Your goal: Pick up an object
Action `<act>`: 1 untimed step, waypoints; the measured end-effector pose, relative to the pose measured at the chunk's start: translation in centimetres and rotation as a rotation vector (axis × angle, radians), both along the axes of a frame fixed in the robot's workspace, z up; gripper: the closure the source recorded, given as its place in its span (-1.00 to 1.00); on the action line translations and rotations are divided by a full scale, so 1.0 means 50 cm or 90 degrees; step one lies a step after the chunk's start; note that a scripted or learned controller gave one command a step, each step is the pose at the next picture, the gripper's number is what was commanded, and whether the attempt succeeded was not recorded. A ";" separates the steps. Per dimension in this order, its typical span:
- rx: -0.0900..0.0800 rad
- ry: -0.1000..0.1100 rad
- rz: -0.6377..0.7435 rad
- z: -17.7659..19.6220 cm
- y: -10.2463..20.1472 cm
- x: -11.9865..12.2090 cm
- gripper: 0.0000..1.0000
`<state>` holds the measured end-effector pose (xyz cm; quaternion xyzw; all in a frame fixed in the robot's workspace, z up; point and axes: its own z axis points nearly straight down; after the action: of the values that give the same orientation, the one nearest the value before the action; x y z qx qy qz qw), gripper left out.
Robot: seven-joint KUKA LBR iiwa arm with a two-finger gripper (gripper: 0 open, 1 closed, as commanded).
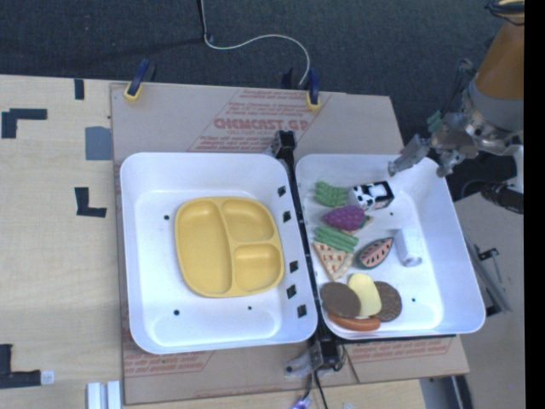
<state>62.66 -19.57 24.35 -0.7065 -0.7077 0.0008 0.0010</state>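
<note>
Pincer (407, 162), state impossible to tell, hovers over right bin (443, 254) upper rim, frame right; purple grapes (344, 219) mid-bin look light, rigid, knobbly plastic, best taken across the narrow width.

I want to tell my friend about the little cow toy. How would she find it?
Look at the right white bin, the one full of toy food, not the left bin with the yellow tray. Go to its far end, just past the purple grapes and right of a green vegetable. The cow is the one black-and-white thing among all the coloured pieces.
</note>
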 end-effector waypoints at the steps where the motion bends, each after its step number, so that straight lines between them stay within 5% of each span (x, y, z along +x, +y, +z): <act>1: 0.001 0.005 0.001 -0.144 0.060 0.013 -1.00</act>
<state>63.28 -16.58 17.13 -0.7060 -0.7082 0.0027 0.0044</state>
